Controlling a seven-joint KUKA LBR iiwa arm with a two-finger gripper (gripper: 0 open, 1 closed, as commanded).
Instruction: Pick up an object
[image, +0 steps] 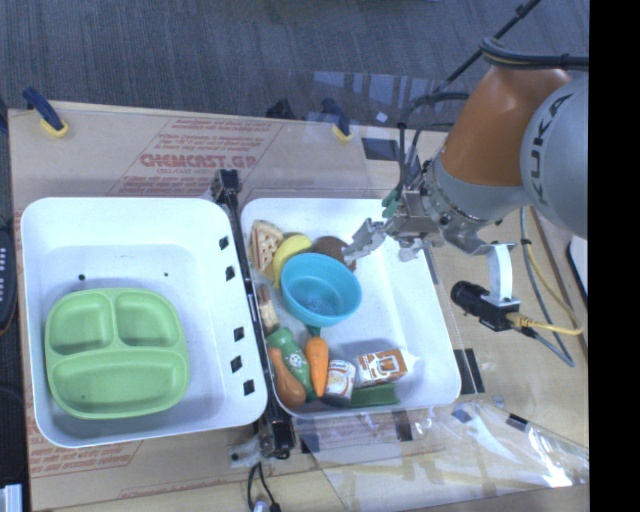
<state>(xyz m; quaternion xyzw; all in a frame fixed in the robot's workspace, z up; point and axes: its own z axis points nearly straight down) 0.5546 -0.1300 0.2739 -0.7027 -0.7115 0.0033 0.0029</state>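
My gripper (386, 246) hangs over the back right part of the right bin (425, 330), open, with nothing between its fingers (363, 240). Its left finger is close to a brown round item (328, 246) at the back of the bin. A blue bowl (320, 290) sits just left of and below the gripper. Behind the bowl lie a yellow fruit (291, 246) and a tan waffle-like piece (265, 243). Along the front lie a carrot (316, 365), a green bottle-shaped item (289, 349) and two small cartons (382, 367).
The left bin (120, 230) holds a green divided plate (117, 352). A black hinge strip (240, 300) runs between the bins. The bare right-hand floor of the right bin lies under the gripper.
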